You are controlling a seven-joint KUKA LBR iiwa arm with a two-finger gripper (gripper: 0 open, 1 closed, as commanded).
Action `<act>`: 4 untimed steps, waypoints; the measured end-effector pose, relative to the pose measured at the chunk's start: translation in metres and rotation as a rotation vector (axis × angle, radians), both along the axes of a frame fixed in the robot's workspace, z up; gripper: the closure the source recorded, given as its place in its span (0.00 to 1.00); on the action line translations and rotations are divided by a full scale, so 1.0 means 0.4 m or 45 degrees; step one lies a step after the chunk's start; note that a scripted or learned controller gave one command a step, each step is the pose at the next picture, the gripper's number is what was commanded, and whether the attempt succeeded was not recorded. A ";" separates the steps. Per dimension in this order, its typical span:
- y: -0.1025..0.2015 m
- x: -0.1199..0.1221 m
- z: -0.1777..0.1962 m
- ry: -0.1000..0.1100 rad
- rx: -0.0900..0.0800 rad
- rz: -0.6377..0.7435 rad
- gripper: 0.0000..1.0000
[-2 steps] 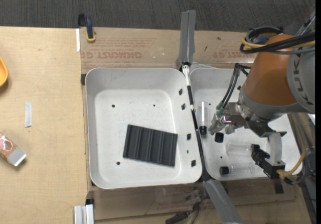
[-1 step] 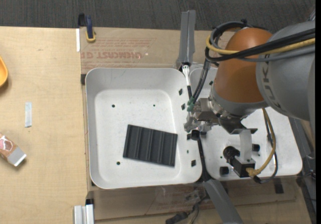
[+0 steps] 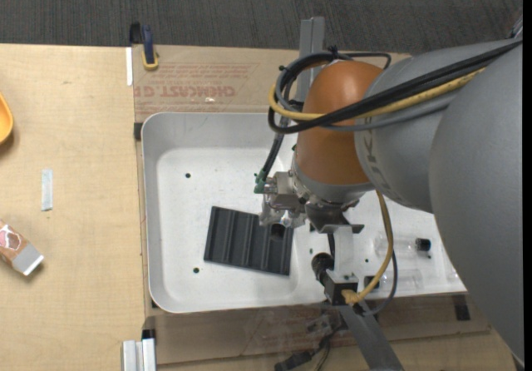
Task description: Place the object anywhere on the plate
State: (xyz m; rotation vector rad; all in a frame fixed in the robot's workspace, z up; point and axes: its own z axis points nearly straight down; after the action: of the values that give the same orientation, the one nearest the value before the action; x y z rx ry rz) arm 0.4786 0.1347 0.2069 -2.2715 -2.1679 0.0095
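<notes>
A dark ribbed plate (image 3: pixel 248 241) — flat, rectangular — lies in the white bin (image 3: pixel 166 195).

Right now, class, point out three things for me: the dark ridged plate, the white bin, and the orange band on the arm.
dark ridged plate (image 3: pixel 241 239): camera view, on its ribbed top.
white bin (image 3: pixel 170 186): camera view, on its bare floor.
orange band (image 3: pixel 332 124): camera view, on its rounded top.

A white bin (image 3: pixel 166 220) sits on the bench (image 3: pixel 66 278).

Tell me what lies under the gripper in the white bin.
A dark ribbed plate lies flat on the white bin floor, its right edge beneath the gripper. The arm covers the bin's right part.
</notes>
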 end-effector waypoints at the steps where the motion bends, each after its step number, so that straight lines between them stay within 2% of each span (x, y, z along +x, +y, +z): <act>1: 0.161 -0.004 0.092 -0.002 -0.004 -0.332 1.00; 2: 0.161 -0.004 0.092 -0.002 -0.004 -0.333 0.00; 3: 0.159 -0.003 0.110 0.003 -0.011 -0.332 1.00; 4: 0.232 -0.005 -0.031 -0.002 -0.007 -0.803 1.00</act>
State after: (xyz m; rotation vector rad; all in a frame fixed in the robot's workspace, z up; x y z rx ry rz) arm 0.4766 0.2276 0.1944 -2.8346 -1.3581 0.0125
